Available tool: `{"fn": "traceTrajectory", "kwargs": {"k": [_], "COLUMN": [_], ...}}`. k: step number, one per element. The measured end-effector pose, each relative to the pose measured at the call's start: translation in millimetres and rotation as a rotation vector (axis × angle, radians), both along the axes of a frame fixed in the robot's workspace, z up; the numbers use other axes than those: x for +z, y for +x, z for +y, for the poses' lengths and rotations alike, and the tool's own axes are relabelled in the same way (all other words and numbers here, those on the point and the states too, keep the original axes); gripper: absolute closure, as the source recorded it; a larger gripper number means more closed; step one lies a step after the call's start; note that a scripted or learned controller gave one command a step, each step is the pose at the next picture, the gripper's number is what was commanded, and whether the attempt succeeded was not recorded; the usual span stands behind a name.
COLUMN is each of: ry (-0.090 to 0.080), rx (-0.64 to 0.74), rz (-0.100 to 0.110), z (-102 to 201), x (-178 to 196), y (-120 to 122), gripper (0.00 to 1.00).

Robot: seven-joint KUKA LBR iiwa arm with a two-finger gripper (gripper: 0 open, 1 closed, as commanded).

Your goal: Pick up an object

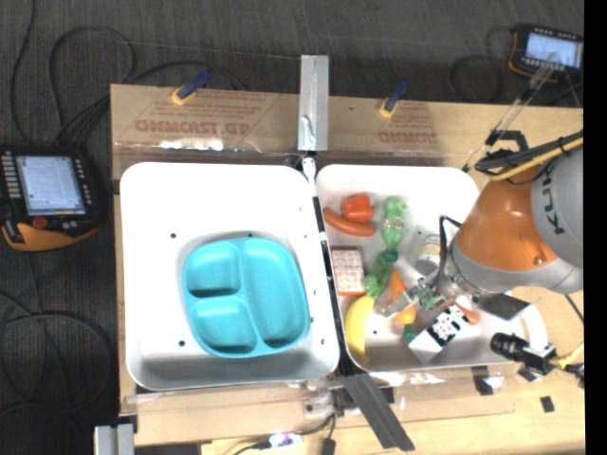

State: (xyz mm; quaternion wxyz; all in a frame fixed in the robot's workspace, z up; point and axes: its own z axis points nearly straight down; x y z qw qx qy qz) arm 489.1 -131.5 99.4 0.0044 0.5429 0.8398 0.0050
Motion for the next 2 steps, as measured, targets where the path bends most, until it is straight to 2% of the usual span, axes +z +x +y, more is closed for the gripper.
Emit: {"fn": "traceTrajectory", "kwargs": {"k": [1, 2], "ry": [-0.005, -0.004], "rx": [-0.069, -0.176], "rz": [0.016, 0.017], "z": [80.0, 108.9], "x": [155.6, 137.7], "y": [-5.5, 31.8], "gripper": [1.0, 1.0]}}
